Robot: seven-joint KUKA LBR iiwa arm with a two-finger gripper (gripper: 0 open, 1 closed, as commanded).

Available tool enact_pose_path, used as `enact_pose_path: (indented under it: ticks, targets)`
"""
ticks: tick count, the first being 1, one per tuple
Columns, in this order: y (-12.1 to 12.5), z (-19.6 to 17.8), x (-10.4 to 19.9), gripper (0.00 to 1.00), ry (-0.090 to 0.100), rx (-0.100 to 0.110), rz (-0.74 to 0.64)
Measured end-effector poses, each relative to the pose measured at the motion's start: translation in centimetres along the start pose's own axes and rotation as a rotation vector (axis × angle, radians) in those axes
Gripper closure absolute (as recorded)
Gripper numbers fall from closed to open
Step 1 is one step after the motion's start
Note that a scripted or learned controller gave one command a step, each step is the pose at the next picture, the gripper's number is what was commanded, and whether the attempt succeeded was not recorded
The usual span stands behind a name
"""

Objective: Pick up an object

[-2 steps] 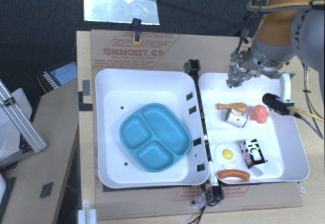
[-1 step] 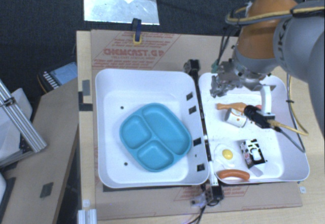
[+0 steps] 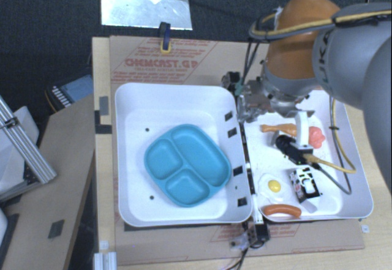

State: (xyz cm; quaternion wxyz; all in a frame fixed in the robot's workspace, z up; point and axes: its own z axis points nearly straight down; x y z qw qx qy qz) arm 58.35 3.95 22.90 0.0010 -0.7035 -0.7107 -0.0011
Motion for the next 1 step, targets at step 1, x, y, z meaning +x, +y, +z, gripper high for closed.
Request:
enact_pose_path:
  ticks: [1]
  targets:
    - [-3.08,0.53,4.27,1.0,-0.001,0.002,0.001]
